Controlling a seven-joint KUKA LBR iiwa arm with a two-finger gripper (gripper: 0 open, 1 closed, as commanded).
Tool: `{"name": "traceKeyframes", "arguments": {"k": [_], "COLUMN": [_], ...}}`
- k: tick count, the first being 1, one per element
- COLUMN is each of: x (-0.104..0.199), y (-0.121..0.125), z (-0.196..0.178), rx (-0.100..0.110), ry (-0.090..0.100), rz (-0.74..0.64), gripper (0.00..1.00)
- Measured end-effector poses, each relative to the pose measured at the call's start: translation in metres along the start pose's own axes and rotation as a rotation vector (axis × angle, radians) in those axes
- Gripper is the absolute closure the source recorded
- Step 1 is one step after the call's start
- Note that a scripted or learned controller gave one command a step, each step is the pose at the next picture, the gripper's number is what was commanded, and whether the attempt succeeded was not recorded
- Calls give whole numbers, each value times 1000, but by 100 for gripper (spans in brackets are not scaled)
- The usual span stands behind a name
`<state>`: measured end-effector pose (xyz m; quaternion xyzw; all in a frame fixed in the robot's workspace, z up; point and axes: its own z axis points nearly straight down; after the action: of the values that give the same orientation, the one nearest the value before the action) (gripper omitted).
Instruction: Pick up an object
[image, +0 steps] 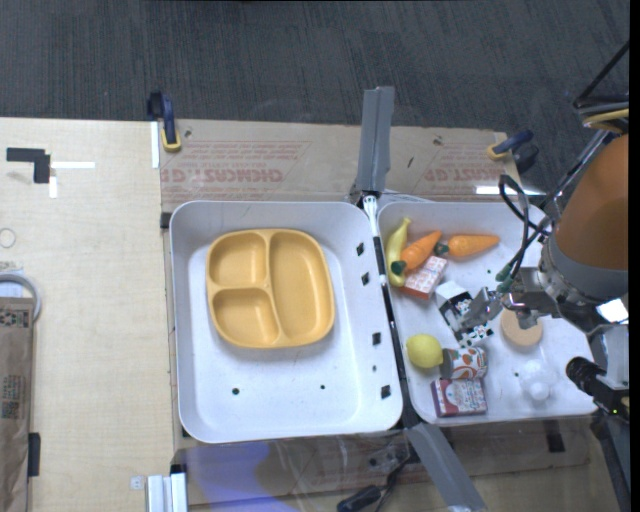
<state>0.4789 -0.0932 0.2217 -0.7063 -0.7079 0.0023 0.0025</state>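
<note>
So the claw is down in the right white bin, hanging low over the clutter in the middle of it, and honestly I can't tell from here if it's spread or pinched, it's just a dark jumble of metal against a small black and white checkered thing right under it. Nothing is visibly caught in it, that much I'd say. The grey arm with the orange band comes in from the right side and blocks a chunk of that bin's far corner.

Just to the right of the claw there's a round tan disc, looks wooden, lying flat. On the near-left side sits a yellow lemon, and just beside that a small red and white printed pouch, with a flat red and white packet closer to the front wall. Further back in the same bin: a yellow banana leaning along the left wall, two orange carrots, one with a green top and a plainer one behind it, and a small red box touching the first carrot.

The left white bin holds a yellow three-compartment plastic plate, sitting flat, well apart from all the action
</note>
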Motion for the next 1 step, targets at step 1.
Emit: {"name": "traceKeyframes", "arguments": {"k": [1], "x": [-4], "y": [50], "z": [83], "rx": [1], "ry": [0], "rz": [264], "gripper": [0]}}
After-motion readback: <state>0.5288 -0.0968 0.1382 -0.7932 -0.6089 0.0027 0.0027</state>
